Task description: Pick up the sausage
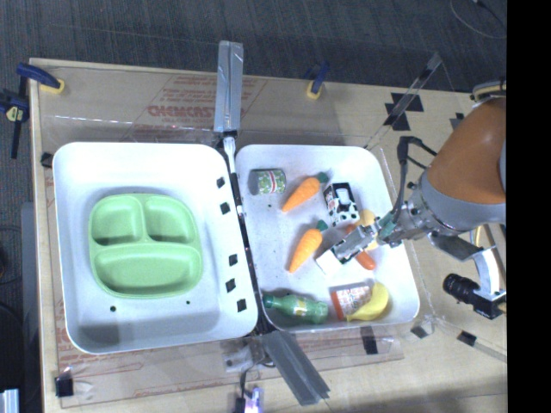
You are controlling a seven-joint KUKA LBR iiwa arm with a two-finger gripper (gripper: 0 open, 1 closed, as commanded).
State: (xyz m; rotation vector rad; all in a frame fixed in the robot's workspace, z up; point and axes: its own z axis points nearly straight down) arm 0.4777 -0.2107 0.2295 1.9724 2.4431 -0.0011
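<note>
Here the gripper (349,245) is low inside the right bin (284,157), its metal fingers pointing toward the bin's middle; whether they stand apart or together cannot be told, since they blur into the clutter beneath. The sausage (366,260), a small reddish-orange piece, lies right against the jaws on their near side, partly tucked under the wrist, but it cannot be seen between the fingers. Just to the left of the jaws sits one carrot (305,248), nearly touching them. Beyond them, farther up the bin, lie a second carrot (301,193) and a black-and-white carton (339,202), with a can (268,181) further left. On the near side of the jaws are a banana (372,304), a red packet (349,298) and a green bottle (295,307). Well apart to the left, the other bin (69,231) holds a green tray (145,243).
</note>
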